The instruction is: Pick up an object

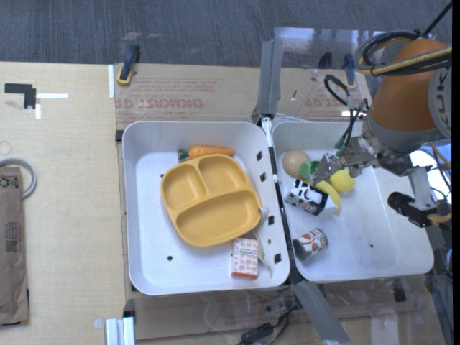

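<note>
- Yellow plastic fruit, a lemon (343,181) with a banana (330,192) just below it, lies in the upper middle of the right bin (374,254), and the gripper (329,166) sits right at that cluster
- The gripper reaches in from the right, its dark tip pointing left and down over the pile; its tip is against or just above the green item (310,168) and the lemon, but how wide it stands, or whether anything is caught in it, I cannot tell, since dark parts and cables blur together there
- A pale round onion-like ball (295,162) rests just left of the green item, near the bin's left wall
- A black-and-white patterned carton (307,196) lies tilted beneath the banana, touching or nearly touching it
- A small red-and-white can (311,243) lies on its side lower in the same bin, apart from the cluster
- The arm's orange band (410,85) hangs above the right bin's upper right corner, with black and yellow cables looping over it
- The left bin (144,221) holds a yellow divided plate (210,200) with three compartments, set at a slant in the middle
- An orange carrot (210,151) with a green end lies just above the plate, by the far wall
- A red-and-white juice box (245,256) lies flat just below the plate's lower right edge
- Brown cardboard (172,95) lies behind the bins, and a pale wooden bench (65,192) extends to the left, with a brown paper bag (12,243) at its edge
</note>
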